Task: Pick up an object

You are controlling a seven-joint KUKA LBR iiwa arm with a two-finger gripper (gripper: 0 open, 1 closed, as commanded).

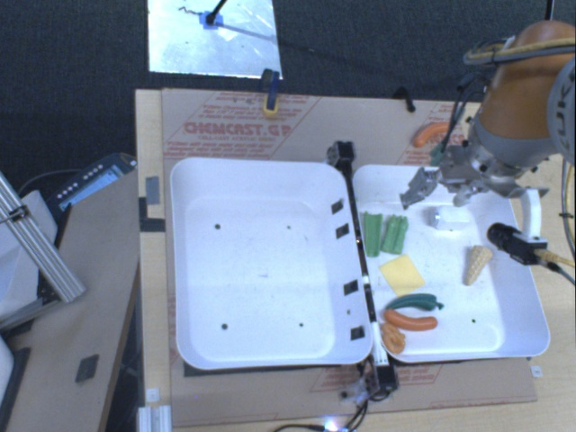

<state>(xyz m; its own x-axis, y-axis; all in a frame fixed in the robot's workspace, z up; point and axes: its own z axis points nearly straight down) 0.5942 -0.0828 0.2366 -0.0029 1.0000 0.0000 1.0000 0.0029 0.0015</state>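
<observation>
Our gripper [443,190] hangs over the right bin [513,327], fingers spread with nothing between them. Just below it, toward five o'clock, lies a small pale block [444,217]. At eight o'clock sit two green pods [384,233]; at seven a yellow wedge [402,274], then a dark green pepper [412,301] and an orange sausage [411,321]. A cone [477,263] rests at five o'clock. These look like light, stiff plastic toys; we would pinch the pods across their narrow width.
</observation>
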